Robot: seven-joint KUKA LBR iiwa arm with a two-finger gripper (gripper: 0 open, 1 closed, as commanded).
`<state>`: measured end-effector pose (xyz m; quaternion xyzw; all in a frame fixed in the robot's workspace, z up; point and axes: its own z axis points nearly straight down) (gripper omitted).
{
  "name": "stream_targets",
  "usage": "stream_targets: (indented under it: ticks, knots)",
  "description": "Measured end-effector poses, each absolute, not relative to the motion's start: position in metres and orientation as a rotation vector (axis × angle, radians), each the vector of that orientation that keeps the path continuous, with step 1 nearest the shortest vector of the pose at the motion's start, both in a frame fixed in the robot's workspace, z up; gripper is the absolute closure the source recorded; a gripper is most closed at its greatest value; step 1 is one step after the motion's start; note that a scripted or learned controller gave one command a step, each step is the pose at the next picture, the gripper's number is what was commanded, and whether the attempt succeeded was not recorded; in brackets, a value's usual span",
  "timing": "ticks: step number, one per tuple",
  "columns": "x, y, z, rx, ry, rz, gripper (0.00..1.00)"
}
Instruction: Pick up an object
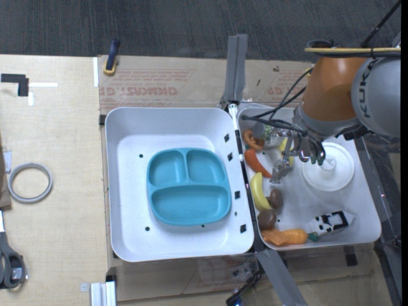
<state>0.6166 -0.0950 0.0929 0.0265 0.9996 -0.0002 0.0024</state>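
At the far left of the tabletop (57, 107) we note a grey tape ring (29, 182), and scissors (11, 268) at the lower left edge. A blue-handled tool (113, 56) lies on the cardboard behind the bins. The left bin (121, 139) holds a teal divided plate (189, 187), lying flat near its centre. In the right bin (363, 225), along the left wall, we see an orange-red piece (257, 162), a yellow banana (257, 192) below it, two brown rounded items (270, 209), and a carrot (285, 236) at the front edge. A black-and-white toy (331, 222) lies near the front right. A white round plate (331, 166) sits toward the right. The gripper (285, 163) hangs over the clutter just left of that plate; we cannot tell how the jaws stand, and nothing is visibly held.
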Motion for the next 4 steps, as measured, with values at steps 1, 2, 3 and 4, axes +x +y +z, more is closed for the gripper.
stream_targets:
  ticks: [1,2,3,4]
  knots:
    - [0.579,-0.105,0.093,0.260,3.127,0.000,0.00]
    - [0.643,-0.134,0.092,0.284,3.126,-0.001,0.00]
    - [0.574,-0.121,0.093,0.411,3.111,-0.001,0.00]
    - [0.611,-0.094,0.092,0.544,3.090,0.000,0.00]
